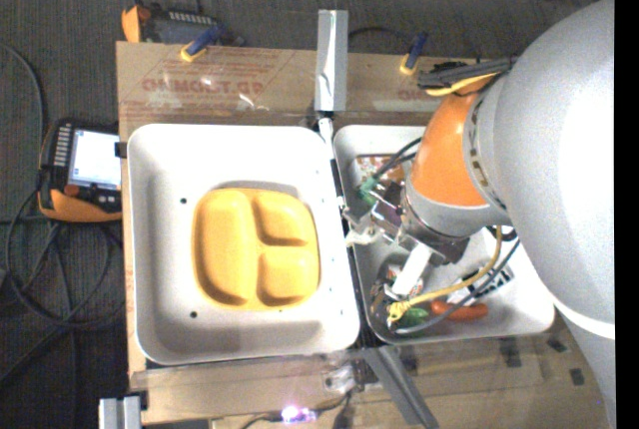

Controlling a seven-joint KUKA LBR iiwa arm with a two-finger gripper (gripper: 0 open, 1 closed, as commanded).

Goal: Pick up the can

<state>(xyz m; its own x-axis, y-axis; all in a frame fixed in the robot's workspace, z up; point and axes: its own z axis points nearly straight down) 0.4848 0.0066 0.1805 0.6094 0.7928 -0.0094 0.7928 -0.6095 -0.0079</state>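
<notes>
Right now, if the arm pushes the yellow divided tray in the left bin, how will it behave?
Probably stiff: the yellow divided tray looks like moulded plastic keeping its three-compartment shape. It likely slides rather than tips, as it lies flat and low on the floor of the left bin. Its rounded rim may be awkward to pinch.

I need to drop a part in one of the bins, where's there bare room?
Left bin: bare white floor rings the yellow divided tray, widest along its near and left edges. Right bin: crowded, with the arm over it and cables and small items beneath.
</notes>
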